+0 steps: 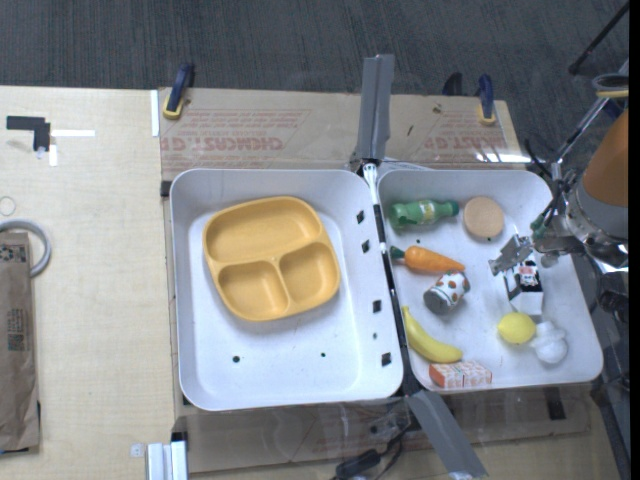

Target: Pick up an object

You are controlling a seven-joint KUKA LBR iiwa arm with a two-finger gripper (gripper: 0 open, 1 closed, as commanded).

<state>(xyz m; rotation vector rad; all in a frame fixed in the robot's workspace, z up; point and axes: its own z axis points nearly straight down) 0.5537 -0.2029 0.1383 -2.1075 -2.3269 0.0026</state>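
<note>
The right bin (pixel 572 368) holds several objects: a green bottle (pixel 423 212), a tan round disc (pixel 484 218), a carrot (pixel 433 260), a small spotted can (pixel 447 292), a banana (pixel 430 337), a lemon (pixel 517 328), a white lump (pixel 549 344) and a red-and-white box (pixel 461 374). My gripper (pixel 517 260) hangs low over the bin's right side, between the disc and the lemon. A small black, white and red object (pixel 527 279) lies right under it, partly hidden. I cannot see whether that object is held.
The left bin (pixel 190 298) holds a yellow three-compartment plate (pixel 270 258). The arm (pixel 605 183) comes in over the right bin's right wall. Cardboard (pixel 270 133) lies behind the bins, held by blue clamps. A brown paper bag (pixel 15 338) sits at the far left.
</note>
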